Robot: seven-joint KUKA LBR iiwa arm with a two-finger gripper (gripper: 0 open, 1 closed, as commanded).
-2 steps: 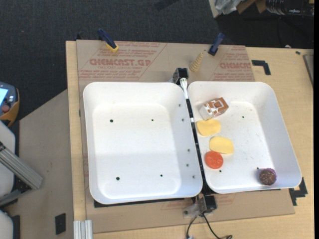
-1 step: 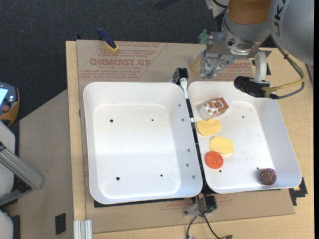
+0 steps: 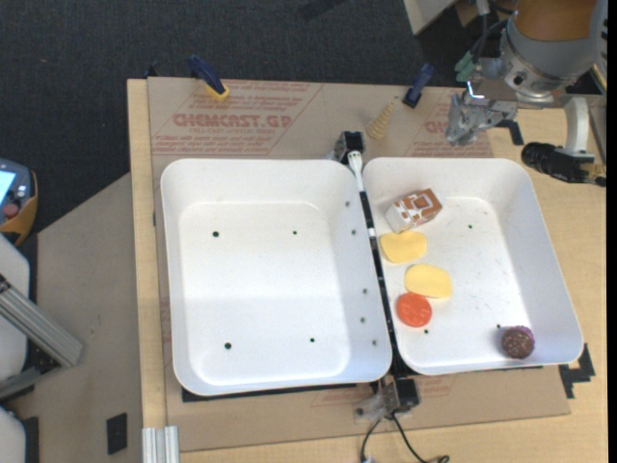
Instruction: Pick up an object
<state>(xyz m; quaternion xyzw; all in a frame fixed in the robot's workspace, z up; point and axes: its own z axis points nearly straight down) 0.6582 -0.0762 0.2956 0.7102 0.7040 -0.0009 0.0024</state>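
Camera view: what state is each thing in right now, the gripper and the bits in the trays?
Gripper: raised over the bench behind the right bin, holding nothing.
Brown-and-white toy: lying in the right bin.
Two yellow pieces: lying flat.
Red disc: flat.
Dark ball: resting in a corner.

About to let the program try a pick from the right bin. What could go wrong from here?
1. The two yellow pieces and the orange disc lie close together, so the fingers may nudge a neighbour.
2. They look flat, so a grasp may slip off.
3. The gripper hangs above the cardboard beyond the right bin's far rim, and could clip it coming in low.
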